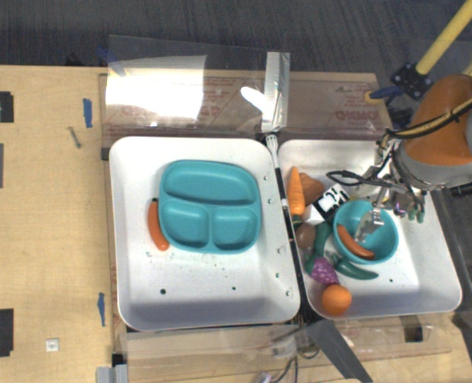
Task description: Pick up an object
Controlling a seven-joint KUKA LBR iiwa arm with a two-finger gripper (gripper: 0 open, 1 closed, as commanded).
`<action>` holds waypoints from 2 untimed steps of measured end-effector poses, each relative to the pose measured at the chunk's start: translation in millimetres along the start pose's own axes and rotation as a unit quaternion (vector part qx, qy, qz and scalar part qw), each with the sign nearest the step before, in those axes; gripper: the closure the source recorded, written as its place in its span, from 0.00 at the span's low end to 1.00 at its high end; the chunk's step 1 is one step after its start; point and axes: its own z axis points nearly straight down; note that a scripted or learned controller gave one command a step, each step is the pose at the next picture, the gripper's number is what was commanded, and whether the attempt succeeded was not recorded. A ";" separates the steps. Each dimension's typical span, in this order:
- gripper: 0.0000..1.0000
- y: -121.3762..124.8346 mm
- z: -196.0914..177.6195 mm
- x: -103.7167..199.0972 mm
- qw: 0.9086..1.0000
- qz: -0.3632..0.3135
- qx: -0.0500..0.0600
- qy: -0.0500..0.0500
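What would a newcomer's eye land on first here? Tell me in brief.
First, the big teal three-compartment plastic tray in the middle of the left white bin, with a small orange sausage-shaped toy against its left edge. Next, the right white bin, crowded with toy food around a teal round bowl, where the grey arm's gripper reaches down.

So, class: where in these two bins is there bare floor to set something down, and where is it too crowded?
Free: the left bin along its front edge, below the teal divided plate, and its back strip above the plate. The right bin's front right corner is bare too. Crowded: the right bin's left side, with carrot, grapes, orange and teal bowl under the gripper.
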 end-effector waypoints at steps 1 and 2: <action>0.00 23.7 -1.1 36.7 0.992 0.129 0.001 -0.001; 1.00 23.1 -14.8 32.0 0.992 0.128 0.001 -0.010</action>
